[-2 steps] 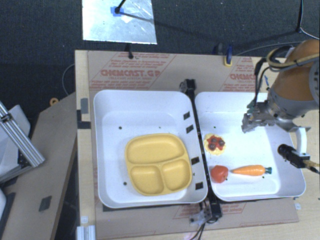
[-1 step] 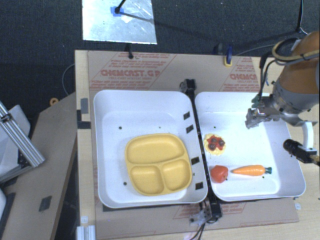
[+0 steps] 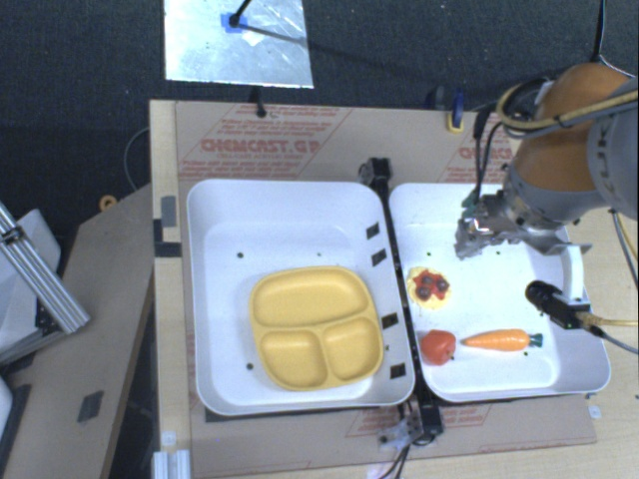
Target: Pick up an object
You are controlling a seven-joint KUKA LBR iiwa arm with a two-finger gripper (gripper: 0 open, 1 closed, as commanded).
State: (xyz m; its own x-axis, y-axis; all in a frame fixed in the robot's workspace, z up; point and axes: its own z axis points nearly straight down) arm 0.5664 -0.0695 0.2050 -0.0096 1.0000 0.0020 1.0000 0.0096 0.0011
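Looking down at a slant, the camera shows a bench covered by a brown cardboard sheet (image 3: 300, 133) with red print, and around it a dark carpet floor (image 3: 80, 48). On the floor at 12 o'clock lies a shiny metal plate (image 3: 235, 30) with a small blue mark. At 9 o'clock stands a grey aluminium frame (image 3: 40, 277), cut off by the picture edge.

Two shallow white bins sit side by side on the cardboard. The left bin (image 3: 230, 203) holds a yellow tray with three compartments (image 3: 316, 325). The right bin (image 3: 499, 377) holds the small things: a toy carrot (image 3: 495, 340) lying flat with its green end toward 3 o'clock, a red toy tomato (image 3: 437, 345) just beside the carrot's tip at its 9 o'clock side, and a small round yellow piece with red and dark berries on top (image 3: 430, 286), maybe a toy tart.

The claw (image 3: 477, 236) hangs over the far part of the right bin. The tart lies near it at about 7 o'clock, the tomato farther in the same direction, and the carrot at about 6 o'clock, well apart. Nothing is seen between its fingers, but they are small and blurred, so I cannot tell if they are open or closed.

The grey and orange arm (image 3: 574, 118) is partly cut off at 3 o'clock. A black part with a cable (image 3: 554, 302) covers some of the bin's right side.
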